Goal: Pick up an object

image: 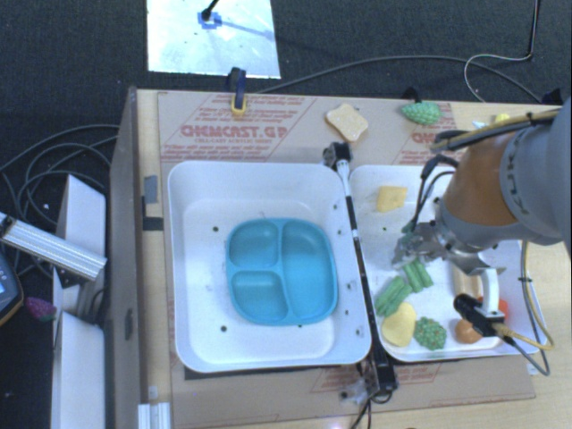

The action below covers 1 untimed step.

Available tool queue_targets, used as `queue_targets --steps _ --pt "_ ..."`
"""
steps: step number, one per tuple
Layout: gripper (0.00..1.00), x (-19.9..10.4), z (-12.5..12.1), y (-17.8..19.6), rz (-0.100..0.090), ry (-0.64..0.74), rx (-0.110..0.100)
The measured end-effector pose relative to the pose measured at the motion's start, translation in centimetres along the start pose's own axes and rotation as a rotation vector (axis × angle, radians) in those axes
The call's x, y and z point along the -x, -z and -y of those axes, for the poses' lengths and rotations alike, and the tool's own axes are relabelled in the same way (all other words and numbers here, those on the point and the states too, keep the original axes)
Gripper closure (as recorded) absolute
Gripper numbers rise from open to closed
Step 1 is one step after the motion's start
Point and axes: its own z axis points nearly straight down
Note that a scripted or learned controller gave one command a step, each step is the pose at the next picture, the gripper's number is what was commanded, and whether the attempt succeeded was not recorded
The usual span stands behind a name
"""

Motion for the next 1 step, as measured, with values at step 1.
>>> queue_targets --steps 1 --pt "1.0 -6.8 -5.85 12.34 -0.001 0.003 0.003"
